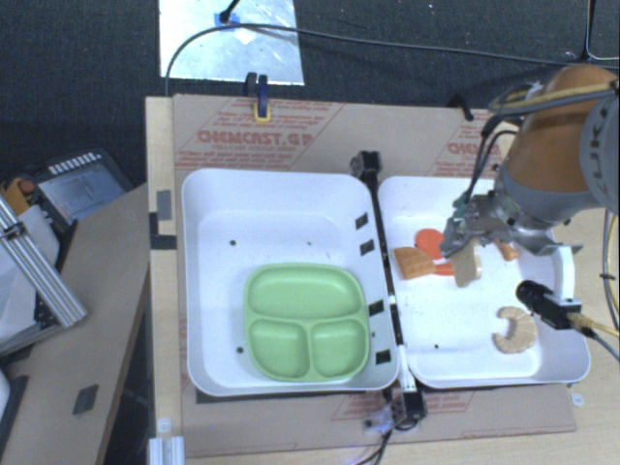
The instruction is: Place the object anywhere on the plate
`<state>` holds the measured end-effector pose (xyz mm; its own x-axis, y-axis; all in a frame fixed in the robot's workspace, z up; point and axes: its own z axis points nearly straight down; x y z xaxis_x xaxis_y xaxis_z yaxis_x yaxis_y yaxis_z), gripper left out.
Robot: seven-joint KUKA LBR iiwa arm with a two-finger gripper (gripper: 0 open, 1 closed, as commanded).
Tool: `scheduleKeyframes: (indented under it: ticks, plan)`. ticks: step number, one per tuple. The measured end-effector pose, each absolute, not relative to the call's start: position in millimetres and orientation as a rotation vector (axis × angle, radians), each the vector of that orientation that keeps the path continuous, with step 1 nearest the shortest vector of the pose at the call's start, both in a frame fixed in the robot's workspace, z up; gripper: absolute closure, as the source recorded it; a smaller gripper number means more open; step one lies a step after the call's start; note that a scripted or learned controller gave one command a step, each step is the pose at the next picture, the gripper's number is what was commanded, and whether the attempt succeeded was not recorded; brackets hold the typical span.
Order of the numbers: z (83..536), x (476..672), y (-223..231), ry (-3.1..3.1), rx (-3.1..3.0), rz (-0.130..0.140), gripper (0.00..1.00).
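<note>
Two white bins: green plate (307, 320) lies bare in left bin (208, 260); gripper (465, 250) hangs over orange pieces (422, 257) in right bin (572, 356); its grasp cannot be told. Transfer remains undone.

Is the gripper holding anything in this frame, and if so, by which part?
It cannot be told. The gripper sits low over the orange food pieces in the right bin, but nothing shows clearly between its fingers.
</note>
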<state>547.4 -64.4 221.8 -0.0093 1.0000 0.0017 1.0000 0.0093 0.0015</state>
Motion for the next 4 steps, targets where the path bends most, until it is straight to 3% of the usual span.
scheduleKeyframes:
  ticks: [1, 3, 4]
  plan:
    - [216, 570.2, -11, -2.233, -2.211, -0.005, 1.00]
    - [204, 597.4, 95, -2.233, -2.210, -0.005, 1.00]
    - [220, 601.6, 150, -2.232, -2.211, -0.006, 1.00]
